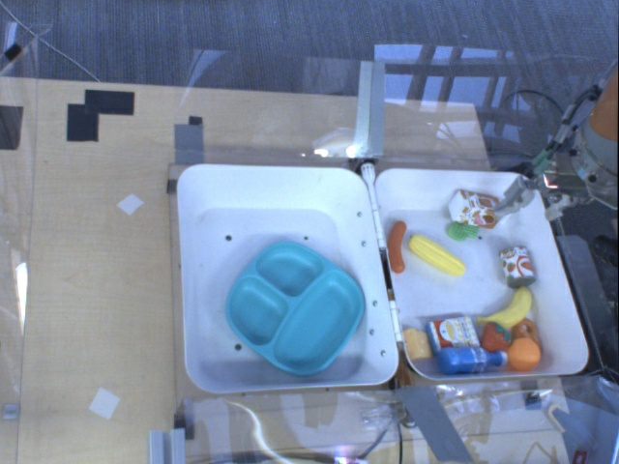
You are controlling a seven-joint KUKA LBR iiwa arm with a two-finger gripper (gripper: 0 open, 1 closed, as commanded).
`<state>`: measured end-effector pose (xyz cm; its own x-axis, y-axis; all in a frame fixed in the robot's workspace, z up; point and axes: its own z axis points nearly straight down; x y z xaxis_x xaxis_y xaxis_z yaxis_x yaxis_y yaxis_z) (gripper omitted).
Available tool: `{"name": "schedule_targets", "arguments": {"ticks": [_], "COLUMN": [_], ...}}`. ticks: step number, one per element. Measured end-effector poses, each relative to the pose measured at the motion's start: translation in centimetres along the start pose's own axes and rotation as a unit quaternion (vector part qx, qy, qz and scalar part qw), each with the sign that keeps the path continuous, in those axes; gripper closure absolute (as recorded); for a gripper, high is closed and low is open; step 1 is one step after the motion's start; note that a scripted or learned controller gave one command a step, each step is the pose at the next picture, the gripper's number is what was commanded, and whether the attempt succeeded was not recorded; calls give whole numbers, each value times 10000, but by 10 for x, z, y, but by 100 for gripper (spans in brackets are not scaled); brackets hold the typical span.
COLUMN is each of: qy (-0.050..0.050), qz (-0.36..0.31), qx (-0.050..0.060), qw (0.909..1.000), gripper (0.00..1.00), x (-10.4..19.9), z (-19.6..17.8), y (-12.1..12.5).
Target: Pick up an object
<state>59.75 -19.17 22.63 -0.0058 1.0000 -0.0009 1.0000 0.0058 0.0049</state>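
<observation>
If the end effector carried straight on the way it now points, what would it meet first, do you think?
Probably the small carton in the right bin: the end effector points down-left at it from close by, though the depth is unclear.

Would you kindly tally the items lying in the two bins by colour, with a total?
Blue or teal: 2, the divided plate and the bottle
Yellow: 2, the corn cob and the banana
Red or orange: 3, the sausage, the orange, the strawberry
Green: 1, a small piece
Printed cartons: 3
Tan: 1, a small block
Total: 12
</observation>
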Motion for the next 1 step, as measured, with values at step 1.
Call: {"name": "schedule_targets", "arguments": {"ticks": [1], "qy": [-3], "qz": [260], "qx": [-18], "qw": [9997], "gripper": [0], "x": [35], "z": [139], "y": [15]}}
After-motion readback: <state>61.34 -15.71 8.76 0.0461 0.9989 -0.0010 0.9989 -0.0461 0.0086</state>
